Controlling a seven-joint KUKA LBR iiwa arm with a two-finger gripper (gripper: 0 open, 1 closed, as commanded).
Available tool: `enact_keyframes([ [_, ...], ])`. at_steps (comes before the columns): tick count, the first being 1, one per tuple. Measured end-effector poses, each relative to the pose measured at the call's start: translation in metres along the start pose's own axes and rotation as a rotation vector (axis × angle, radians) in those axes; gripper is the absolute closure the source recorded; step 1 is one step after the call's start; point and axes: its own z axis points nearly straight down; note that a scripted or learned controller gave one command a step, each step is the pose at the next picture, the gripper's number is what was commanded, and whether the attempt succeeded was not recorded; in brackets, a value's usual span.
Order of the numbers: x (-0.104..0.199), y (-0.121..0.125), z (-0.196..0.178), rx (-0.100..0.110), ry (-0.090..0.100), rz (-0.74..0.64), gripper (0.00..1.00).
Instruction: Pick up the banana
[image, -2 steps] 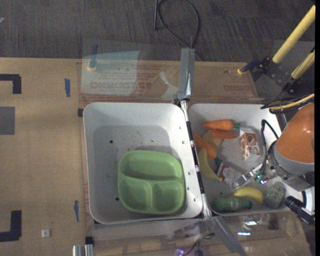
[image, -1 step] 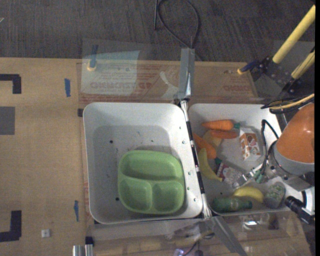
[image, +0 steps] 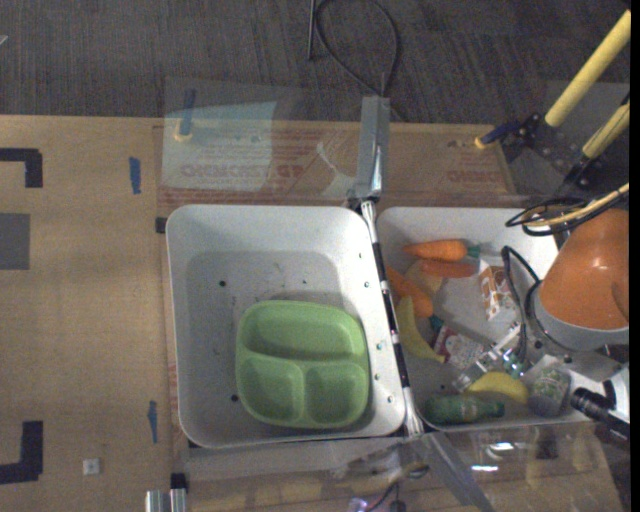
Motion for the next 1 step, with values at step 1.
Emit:
enact_keyframes([
  [1, -0.0034, 0.0004, -0.0113, -0.007, -0.008, 0.006, 1.0],
])
